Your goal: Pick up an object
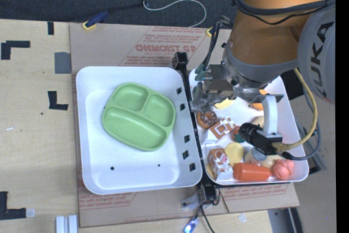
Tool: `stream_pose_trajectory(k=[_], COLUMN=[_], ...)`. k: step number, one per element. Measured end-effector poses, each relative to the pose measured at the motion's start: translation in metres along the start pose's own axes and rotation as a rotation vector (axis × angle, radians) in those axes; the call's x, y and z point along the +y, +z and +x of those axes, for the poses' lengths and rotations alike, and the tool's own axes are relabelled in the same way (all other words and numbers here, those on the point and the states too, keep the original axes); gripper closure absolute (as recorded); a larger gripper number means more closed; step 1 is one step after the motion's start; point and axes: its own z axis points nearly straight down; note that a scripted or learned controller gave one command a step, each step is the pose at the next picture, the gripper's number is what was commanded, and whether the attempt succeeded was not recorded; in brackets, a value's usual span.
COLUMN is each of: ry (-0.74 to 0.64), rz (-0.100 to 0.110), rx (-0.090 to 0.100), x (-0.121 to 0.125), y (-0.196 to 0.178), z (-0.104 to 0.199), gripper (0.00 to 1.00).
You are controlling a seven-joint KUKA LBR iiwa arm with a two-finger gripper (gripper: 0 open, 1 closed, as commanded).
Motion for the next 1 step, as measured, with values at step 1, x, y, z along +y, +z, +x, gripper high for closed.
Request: stream_pose_trajectory(k=[1], ry=[0.001], rz=[0.0], rx=[-0.001], x=[0.0004], y=[-0.0314], z=[0.0563], gripper=[1.0])
